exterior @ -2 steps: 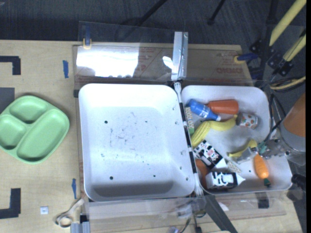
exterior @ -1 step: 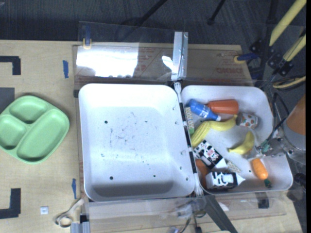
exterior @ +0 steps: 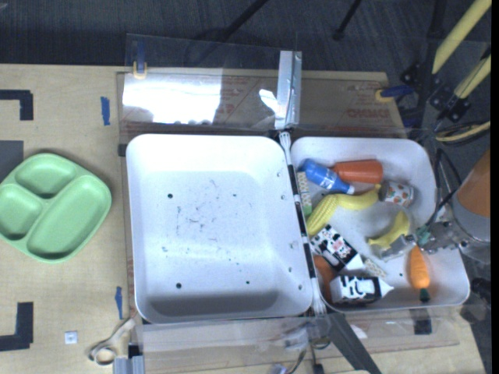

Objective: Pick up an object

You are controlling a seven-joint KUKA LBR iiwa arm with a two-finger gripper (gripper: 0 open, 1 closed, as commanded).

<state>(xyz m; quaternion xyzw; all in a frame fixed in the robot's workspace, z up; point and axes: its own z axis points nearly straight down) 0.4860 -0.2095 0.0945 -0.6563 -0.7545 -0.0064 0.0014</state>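
Reaching in from the right, your arm [exterior: 475, 201] hung over the right bin [exterior: 425, 158], its gripper [exterior: 425, 238] just above the carrot [exterior: 419, 268] and beside a banana [exterior: 392, 232]. You couldn't tell its grip state; nothing showed held.

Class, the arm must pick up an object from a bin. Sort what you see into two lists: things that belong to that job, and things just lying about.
Belongs to the job:
right bin
blue bottle
banana
carrot
gripper

Just lying about:
green divided plate
left bin
clear plastic screen
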